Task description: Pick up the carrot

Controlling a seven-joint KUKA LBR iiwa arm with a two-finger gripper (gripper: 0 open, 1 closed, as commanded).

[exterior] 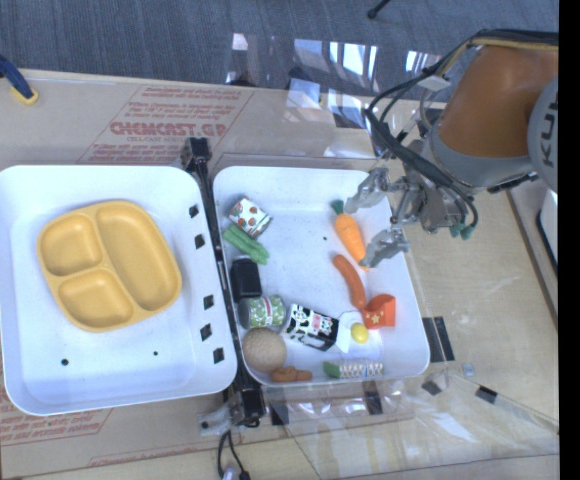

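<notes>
1. Nearest the lens, along the right bin's near edge, lie a small brown sausage, a beige ball and a green-and-white piece.
2. Farther back, the gripper hangs over that bin's right side, fingers spread wide and holding nothing; one tip stands beyond the carrot, the other on its near side.
3. Between those tips lies the carrot, orange with a green stub, flat on the bin floor.
4. Just beside it, nearer the camera, sits an orange-red sausage, then a red wedge.
5. Outward to the left: a cow-print carton, a strawberry-print can, a green pod.
6. Across the divider, the left bin holds a yellow sectioned plate.
7. Risk, as judged from here: the near fingertip may clip the sausage while closing, or the tapered carrot may roll and slip free.
</notes>
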